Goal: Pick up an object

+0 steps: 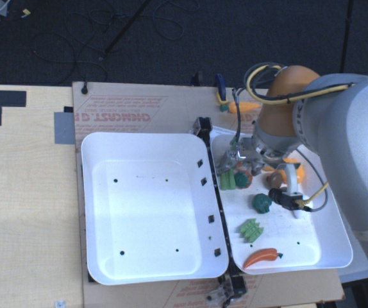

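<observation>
While the arm (325,117) hangs over the right bin (328,252), the tool (238,165) sits low at the bin's ten o'clock corner, right on top of a crowded little cluster. Whether it is spread or pinched I cannot tell from here; cables and the wrist hide it. Just beneath it lie a green block (227,181) and a reddish-green piece (242,179), touching each other and close to the divider. At the bin's centre there's a dark green lump (261,203), a leafy green toy (251,229) at six o'clock from it, and an orange-red pepper (261,256) near the front rim. The left bin (97,204) waits beside it. The risk, I'd say: those two pieces are packed so tight that the tool may nudge both, trap neither, or jam against the bin wall. That dangling cable could also snag something.
</observation>
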`<state>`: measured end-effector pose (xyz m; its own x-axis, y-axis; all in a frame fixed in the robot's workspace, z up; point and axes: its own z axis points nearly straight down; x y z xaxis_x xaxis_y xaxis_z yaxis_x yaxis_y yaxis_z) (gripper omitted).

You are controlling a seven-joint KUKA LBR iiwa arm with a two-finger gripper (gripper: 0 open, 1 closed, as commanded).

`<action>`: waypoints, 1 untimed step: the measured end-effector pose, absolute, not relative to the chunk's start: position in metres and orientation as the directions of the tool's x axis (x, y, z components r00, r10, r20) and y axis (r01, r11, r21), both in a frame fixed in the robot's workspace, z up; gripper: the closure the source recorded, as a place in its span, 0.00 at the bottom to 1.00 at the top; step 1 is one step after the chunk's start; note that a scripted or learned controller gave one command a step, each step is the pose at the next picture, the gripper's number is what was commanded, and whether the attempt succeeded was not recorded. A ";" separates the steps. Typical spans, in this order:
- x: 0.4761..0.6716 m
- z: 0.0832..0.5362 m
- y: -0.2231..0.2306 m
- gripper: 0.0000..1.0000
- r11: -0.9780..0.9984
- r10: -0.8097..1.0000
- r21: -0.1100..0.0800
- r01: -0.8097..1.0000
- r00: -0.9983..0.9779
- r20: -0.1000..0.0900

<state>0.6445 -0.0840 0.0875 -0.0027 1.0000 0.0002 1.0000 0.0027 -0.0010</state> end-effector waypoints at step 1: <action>0.642 0.097 -0.085 1.00 -0.001 1.000 -0.012 1.000 0.001 0.004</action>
<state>0.6421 -0.0847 0.0974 0.0008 1.0000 0.0035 0.9999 -0.0008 -0.0121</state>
